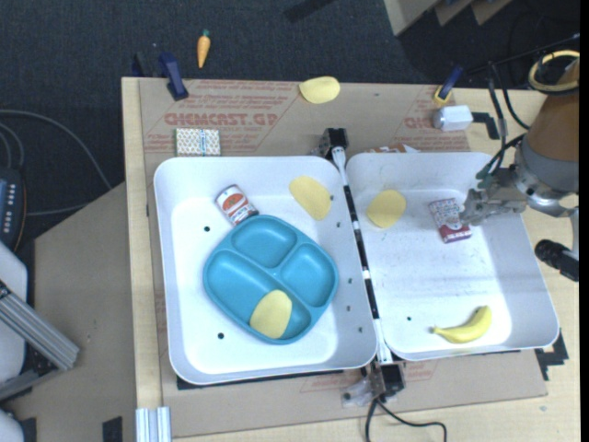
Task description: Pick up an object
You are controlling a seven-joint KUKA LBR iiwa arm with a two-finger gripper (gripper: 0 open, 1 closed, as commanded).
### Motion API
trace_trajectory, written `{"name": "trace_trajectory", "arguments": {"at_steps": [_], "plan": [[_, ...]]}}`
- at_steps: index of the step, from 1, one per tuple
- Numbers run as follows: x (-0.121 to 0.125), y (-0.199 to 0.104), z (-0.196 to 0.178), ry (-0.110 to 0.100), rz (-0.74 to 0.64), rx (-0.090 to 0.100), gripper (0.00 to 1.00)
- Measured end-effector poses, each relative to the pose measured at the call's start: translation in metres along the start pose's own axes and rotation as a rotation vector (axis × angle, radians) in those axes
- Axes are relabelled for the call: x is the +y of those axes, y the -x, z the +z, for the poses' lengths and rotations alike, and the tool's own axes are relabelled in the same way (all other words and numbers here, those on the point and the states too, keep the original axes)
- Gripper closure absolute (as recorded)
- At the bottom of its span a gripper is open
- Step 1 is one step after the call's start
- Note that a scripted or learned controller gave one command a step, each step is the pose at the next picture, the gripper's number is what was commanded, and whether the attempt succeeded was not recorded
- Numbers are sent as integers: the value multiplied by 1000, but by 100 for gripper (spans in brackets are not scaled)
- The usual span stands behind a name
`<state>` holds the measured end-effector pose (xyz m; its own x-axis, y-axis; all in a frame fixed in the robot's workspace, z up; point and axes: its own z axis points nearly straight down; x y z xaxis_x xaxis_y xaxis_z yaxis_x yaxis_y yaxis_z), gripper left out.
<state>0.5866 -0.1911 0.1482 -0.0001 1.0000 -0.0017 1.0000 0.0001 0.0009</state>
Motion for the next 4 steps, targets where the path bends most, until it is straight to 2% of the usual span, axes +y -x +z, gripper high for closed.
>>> {"name": "trace_trajectory", "arguments": {"at_steps": [1,2,3,4], "plan": [[43,-5,17,2,-2,0,100],[43,-5,17,2,-1,0,0],[26,-16,58,11,0,-6,0],[24,-18,53,4,0,-2,100]]}}
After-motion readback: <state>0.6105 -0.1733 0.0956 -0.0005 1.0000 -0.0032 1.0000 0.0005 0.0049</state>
